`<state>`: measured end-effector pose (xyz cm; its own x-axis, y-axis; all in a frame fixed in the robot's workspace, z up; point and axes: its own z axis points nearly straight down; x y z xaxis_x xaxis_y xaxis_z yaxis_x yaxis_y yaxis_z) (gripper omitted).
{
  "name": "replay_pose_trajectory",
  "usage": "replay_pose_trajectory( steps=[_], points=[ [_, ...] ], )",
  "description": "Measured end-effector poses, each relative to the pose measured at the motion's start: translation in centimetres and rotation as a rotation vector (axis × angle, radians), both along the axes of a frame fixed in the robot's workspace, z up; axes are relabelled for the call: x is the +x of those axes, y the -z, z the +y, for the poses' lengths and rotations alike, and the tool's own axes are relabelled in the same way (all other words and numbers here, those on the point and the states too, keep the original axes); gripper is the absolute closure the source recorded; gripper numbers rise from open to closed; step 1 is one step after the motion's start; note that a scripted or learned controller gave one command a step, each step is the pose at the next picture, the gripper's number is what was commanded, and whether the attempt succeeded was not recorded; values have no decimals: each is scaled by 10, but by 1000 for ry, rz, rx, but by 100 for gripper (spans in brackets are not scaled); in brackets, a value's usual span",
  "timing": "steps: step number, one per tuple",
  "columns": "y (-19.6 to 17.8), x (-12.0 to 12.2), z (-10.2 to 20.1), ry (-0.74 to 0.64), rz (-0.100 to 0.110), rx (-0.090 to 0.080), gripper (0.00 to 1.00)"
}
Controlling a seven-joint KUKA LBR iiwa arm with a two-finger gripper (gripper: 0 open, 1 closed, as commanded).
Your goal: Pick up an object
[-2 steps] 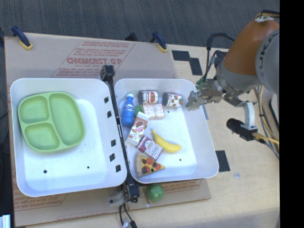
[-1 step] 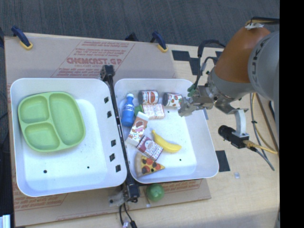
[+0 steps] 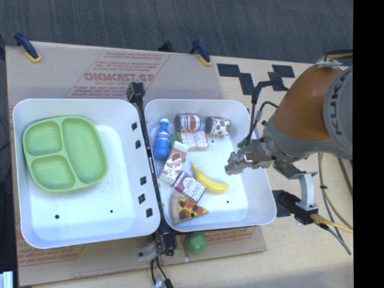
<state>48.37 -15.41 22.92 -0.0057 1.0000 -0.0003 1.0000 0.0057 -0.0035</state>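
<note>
A banana (image 3: 210, 182) lies loose in the right bin (image 3: 259, 206), just left of the gripper (image 3: 239, 162), whose finger state cannot be told, and a clean pick likely means straddling its narrow width.

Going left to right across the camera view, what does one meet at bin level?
Green divided plate → blue bottle → banana → end effector → orange band of the arm.
</note>
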Motion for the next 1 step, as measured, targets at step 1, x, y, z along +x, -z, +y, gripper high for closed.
replay_pose_trajectory(
  steps=[1],
  points=[
    [-20,67,-8,1,-3,1,100]
  ],
)
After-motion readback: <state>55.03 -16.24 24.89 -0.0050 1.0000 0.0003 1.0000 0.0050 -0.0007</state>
